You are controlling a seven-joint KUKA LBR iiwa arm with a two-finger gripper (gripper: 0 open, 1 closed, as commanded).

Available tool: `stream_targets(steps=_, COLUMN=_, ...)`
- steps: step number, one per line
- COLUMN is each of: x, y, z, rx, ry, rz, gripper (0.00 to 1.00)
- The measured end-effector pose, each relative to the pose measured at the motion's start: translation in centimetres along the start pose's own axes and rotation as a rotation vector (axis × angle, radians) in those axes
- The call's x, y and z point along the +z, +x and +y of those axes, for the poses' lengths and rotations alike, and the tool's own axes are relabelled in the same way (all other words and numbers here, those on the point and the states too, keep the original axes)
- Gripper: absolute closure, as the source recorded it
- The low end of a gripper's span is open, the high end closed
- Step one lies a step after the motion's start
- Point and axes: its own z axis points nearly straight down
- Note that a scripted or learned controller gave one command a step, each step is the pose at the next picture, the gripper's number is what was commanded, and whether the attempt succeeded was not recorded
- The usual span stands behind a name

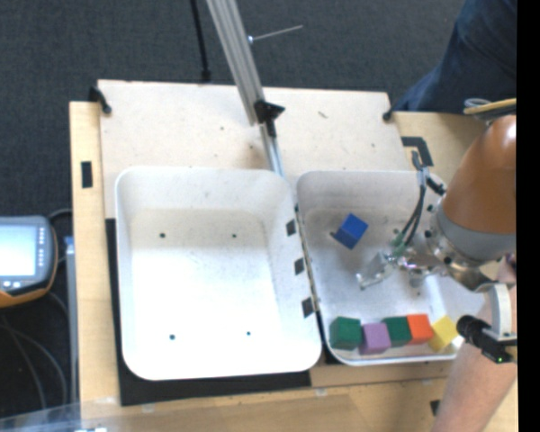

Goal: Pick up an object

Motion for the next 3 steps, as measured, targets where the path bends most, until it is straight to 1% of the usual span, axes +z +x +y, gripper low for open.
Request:
stream_targets(steps=1, x=-0.4, y=-0.2, z=0.1, rx=0.006, ry=-0.008, rz=-0.002, gripper=0.0)
stream_targets(steps=2, x=-0.4, y=-0.2, z=0.1, rx=0.008, ry=-0.008, rz=-0.003, gripper=0.0)
stream_targets(steps=3, x=-9.6, y=-0.4, z=-0.2, rx=0.002, ry=-0.016, rz=-0.005, gripper=0.0)
